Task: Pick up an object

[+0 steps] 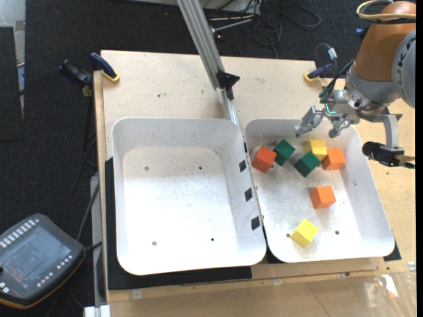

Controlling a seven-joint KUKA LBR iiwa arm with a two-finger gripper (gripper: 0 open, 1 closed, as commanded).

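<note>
While over the right bin (pixel 370 197), hovering pincer (pixel 322 125), spread wide, gripping nothing, just above yellow cube (pixel 318 148).

Two bins sit side by side on the tabletop (pixel 165 84); the right bin (pixel 370 197) holds seven blocks (pixel 322 196), five clustered at its back beneath the claw (pixel 322 125).

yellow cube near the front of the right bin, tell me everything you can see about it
The yellow cube is a small block, plain bright yellow with a matte look, no markings visible. It sits flat on the floor of the right bin, turned at an angle so one corner points toward the front rim. It stands alone: nothing touches it, the nearest neighbour being an orange cube further back. The tool hovers far off at the bin's back edge.
</note>
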